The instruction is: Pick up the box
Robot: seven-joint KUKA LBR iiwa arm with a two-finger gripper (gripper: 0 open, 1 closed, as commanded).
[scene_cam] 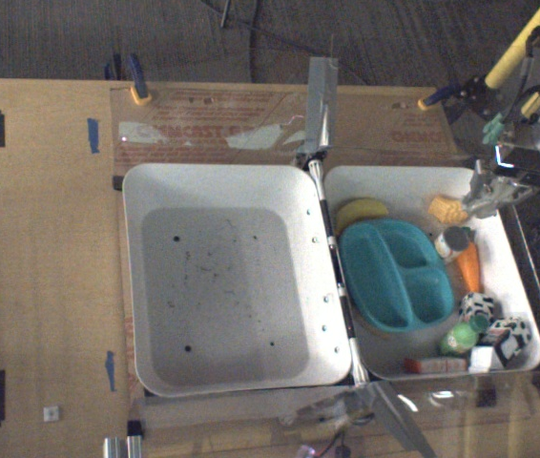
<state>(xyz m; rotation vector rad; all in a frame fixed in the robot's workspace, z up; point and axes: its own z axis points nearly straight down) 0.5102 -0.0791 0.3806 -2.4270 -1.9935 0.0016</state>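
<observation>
The box (435, 364) lay flat along the right bin's (528, 284) near wall, beside the teal tray (399, 275). Farther back, the gripper (485, 197) hovered; its opening could not be judged. A descent straddling the box's narrow sides was advisable.

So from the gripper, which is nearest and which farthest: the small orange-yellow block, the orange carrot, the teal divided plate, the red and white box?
Judged from the gripper at the right bin's top right corner:
1. Small orange-yellow block, just to its left.
2. Orange carrot, lower along the right side.
3. Teal divided plate, at the bin's middle.
4. Red and white box, lying along the bottom edge.
</observation>
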